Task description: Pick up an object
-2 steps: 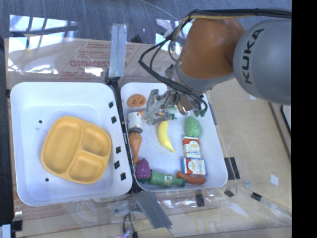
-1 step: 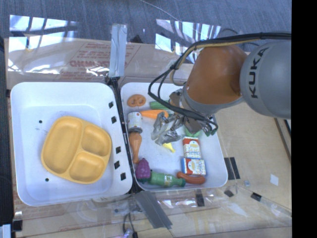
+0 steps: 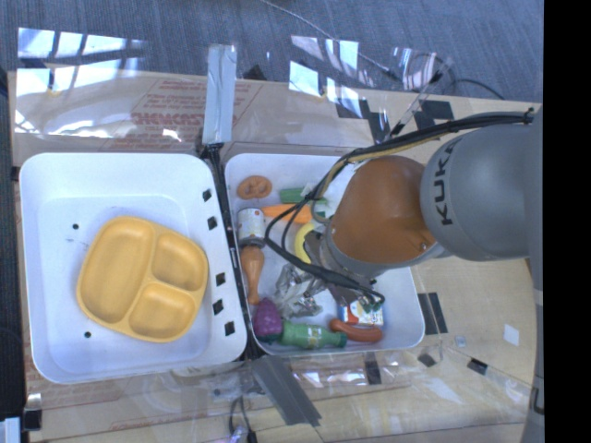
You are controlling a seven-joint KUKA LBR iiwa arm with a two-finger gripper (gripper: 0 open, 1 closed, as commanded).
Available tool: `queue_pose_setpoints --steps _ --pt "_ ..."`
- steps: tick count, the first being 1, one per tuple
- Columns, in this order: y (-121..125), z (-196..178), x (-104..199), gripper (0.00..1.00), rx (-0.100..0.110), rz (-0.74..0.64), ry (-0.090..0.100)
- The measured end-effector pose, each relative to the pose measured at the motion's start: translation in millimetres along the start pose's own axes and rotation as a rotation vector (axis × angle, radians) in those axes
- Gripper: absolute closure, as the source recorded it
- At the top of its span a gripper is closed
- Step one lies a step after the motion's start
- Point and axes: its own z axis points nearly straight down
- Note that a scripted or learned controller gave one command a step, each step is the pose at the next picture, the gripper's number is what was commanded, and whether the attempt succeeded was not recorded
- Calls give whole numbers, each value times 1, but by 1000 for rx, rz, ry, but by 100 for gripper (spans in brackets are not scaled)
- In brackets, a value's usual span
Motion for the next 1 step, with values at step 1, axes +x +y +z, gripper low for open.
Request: queue_pose_setpoints --steps 1 --pt "34 -157 -36 100 5 6 -8"
